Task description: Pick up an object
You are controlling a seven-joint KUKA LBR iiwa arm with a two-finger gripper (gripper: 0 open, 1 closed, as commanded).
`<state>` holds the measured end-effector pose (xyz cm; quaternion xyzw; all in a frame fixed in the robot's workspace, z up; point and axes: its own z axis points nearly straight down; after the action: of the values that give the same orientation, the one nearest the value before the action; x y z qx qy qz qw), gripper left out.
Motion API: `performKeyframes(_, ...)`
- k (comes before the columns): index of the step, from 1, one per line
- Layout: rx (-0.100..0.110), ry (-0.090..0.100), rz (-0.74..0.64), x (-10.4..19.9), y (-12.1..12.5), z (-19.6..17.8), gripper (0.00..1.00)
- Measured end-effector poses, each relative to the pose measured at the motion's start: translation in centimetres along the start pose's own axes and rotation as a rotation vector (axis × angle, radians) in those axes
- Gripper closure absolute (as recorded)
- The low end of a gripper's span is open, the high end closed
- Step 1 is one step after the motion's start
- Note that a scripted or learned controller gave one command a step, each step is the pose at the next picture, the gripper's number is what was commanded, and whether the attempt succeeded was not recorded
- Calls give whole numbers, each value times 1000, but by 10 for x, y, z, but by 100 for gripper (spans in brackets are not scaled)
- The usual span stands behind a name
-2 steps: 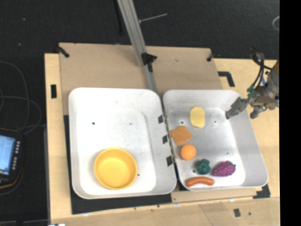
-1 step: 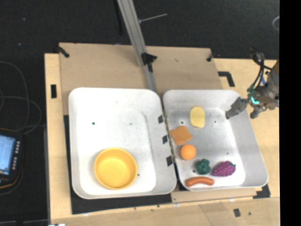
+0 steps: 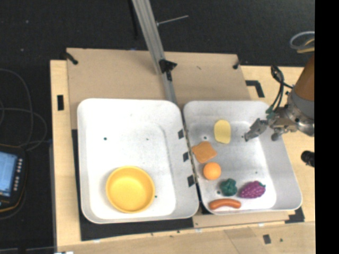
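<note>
- Approach step, by my reading; the gripper (image 3: 263, 129) hovers over the right bin (image 3: 288, 181), fingers apart, nothing between them
- Nearest candidate, the yellow piece (image 3: 223, 132), lies just left of the gripper; orange ball (image 3: 212, 171) and purple grapes (image 3: 252, 189) sit farther off
- Next move calls for shifting left, then descending and closing

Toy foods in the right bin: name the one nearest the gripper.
The pale yellow piece, at the bin's upper middle, just left of the gripper. The orange ball, grapes, sausage and the rest lie lower in the bin, farther away.

Six small toy foods (image 3: 212, 171) loose in right bin (image 3: 283, 163)
</note>
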<state>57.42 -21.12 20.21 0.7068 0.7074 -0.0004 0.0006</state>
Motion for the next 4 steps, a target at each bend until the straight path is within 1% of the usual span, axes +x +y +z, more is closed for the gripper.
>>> performKeyframes(1, 0, 0, 1, 3, -8, 54, 0)
performKeyframes(2, 2, 0, 2, 2, -8, 103, 0)
performKeyframes(3, -4, -1, 5, 0, -7, 90, 100)
performKeyframes(4, -7, -1, -2, 8, -9, 32, 100)
